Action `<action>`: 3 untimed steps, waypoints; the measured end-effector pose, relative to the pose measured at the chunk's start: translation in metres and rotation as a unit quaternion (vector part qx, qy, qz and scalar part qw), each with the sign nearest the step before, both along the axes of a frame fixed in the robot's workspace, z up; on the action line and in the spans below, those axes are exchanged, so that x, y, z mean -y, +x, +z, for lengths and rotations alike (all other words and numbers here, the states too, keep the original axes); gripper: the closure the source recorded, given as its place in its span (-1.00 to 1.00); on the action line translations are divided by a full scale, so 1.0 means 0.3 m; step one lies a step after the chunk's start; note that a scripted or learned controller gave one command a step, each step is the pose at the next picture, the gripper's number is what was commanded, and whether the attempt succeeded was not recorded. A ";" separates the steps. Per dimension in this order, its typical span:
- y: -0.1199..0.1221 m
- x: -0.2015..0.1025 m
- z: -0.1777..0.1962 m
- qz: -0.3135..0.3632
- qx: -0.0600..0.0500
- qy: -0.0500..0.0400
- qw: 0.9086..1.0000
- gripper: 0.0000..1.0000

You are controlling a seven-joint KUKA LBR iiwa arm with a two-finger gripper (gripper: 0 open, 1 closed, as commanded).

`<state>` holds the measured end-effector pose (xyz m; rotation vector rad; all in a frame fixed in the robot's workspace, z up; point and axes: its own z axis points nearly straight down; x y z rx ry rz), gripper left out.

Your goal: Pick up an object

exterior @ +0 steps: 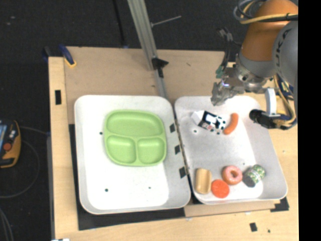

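Hand poised above right bin's far edge; grip state cannot be told. Black-and-white carton and sausage lie just below it.

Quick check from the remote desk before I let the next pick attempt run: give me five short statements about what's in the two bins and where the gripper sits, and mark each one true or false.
1. The green divided plate lies in the left bin. True.
2. The pink donut lies on the green divided plate. False: it lies in the right bin, near the front edge.
3. The gripper is at the far edge of the right bin, above the black-and-white toy. True.
4. The orange sausage is clamped in the gripper. False: it lies on the bin floor beside the black-and-white toy.
5. The tan cylinder and the red-orange ball lie side by side at the right bin's front. True.
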<state>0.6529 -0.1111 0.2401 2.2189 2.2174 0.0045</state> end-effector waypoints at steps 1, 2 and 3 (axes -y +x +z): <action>-0.068 -0.157 -0.032 0.003 -0.003 0.001 1.000 1.00; -0.112 -0.346 -0.020 0.004 -0.002 0.001 1.000 1.00; -0.164 -0.523 0.003 0.004 -0.003 0.001 1.000 1.00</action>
